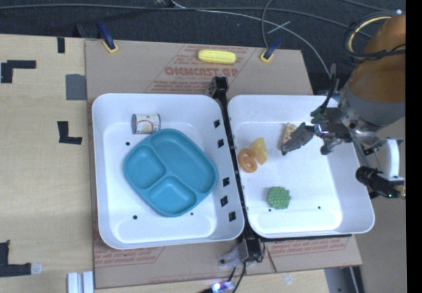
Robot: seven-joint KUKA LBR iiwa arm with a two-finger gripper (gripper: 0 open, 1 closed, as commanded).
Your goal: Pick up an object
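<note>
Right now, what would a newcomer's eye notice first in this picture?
Probably the blue divided plate, which fills much of the left bin, with a small can lying beside it. Next comes the arm's end effector above the right bin, near a green broccoli-like toy and an orange ring. A yellow corn cob lies on the cardboard behind the bins.

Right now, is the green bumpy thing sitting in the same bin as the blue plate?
No, the green bumpy thing lies in the right bin; the blue plate is in the left bin.

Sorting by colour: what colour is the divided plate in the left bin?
Blue; the divided plastic plate shows clearly in the camera view.
</note>
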